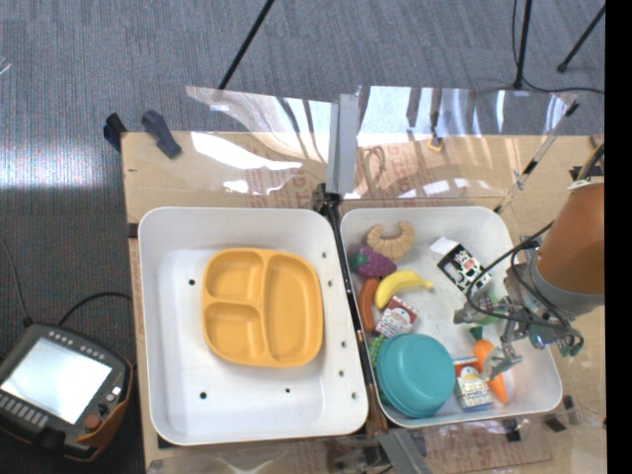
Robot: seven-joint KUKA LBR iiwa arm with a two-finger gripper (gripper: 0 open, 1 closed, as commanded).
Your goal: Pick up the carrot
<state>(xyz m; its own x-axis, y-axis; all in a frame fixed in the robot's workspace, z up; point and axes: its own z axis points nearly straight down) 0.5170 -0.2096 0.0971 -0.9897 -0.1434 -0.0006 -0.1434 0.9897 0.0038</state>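
The carrot (500,390), a small orange toy, lies near the front right corner of the right bin (434,217), next to a small carton (472,383). My gripper (497,352) hangs directly over the carrot's upper end and hides its middle. The carrot's orange shows on both sides of the gripper. Cables and the dark gripper body blur the contact, so I cannot tell whether the carrot is held.
The right bin also holds a teal bowl (416,373), a banana (400,285), a croissant (391,238), purple grapes (369,261), an orange-red long toy (367,304), a red packet (397,317) and a black-and-white carton (461,265). A yellow divided plate (263,306) lies in the left bin (158,265).
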